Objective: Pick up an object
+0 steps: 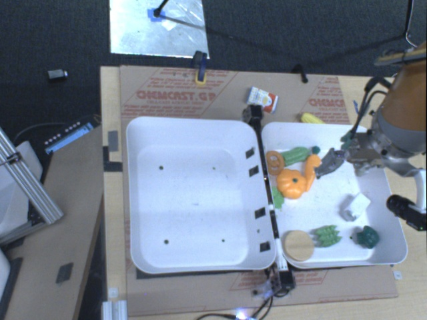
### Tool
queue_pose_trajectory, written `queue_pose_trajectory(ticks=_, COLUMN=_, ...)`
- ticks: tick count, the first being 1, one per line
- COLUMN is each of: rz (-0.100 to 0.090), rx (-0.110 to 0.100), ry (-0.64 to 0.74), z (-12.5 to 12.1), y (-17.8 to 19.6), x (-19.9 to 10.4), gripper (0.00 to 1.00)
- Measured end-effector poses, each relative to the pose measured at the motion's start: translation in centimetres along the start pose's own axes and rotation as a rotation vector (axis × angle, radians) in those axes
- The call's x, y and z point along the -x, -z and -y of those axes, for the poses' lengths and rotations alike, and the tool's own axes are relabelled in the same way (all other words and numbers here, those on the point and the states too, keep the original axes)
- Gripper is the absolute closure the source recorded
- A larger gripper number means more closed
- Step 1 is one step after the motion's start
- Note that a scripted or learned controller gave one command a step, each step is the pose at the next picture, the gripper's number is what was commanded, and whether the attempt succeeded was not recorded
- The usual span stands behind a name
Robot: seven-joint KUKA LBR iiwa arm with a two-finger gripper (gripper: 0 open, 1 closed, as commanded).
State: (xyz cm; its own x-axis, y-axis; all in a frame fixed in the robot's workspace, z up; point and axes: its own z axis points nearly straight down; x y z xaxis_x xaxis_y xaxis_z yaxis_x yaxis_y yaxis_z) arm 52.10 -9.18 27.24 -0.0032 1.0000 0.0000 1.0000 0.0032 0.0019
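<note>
My gripper [327, 164] hangs over the right bin [387, 179], reaching in from the right under the orange-banded wrist. Its tip is just right of an orange carrot-like piece [309, 170] and an orange pumpkin [291, 183]. A green cucumber [297, 156] and an orange ring [273, 159] lie just left of it. Nearer the front are a white-grey block [355, 207], a leafy green piece [325, 235], a dark green broccoli [366, 236] and a round wooden disc [299, 245]. I see nothing held in the gripper.
The left bin [193, 129] sits beside the right one, with black clips [257, 172] along the shared wall. Behind the bins, on the cardboard, lie a yellow banana [311, 119] and a small white-and-red carton [262, 99]. A black arm part [407, 212] overhangs the right bin's right rim.
</note>
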Motion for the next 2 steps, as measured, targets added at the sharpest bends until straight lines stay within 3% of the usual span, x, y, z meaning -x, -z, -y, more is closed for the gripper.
queue_pose_trajectory(ticks=1, rz=-0.003, rx=-0.018, ry=-0.003, z=2.5, y=-15.8, x=-0.1, gripper=0.00)
queue_pose_trajectory(ticks=2, rz=0.000, rx=0.001, ry=0.001, z=-3.9, y=-18.9, x=-0.7, gripper=0.00)
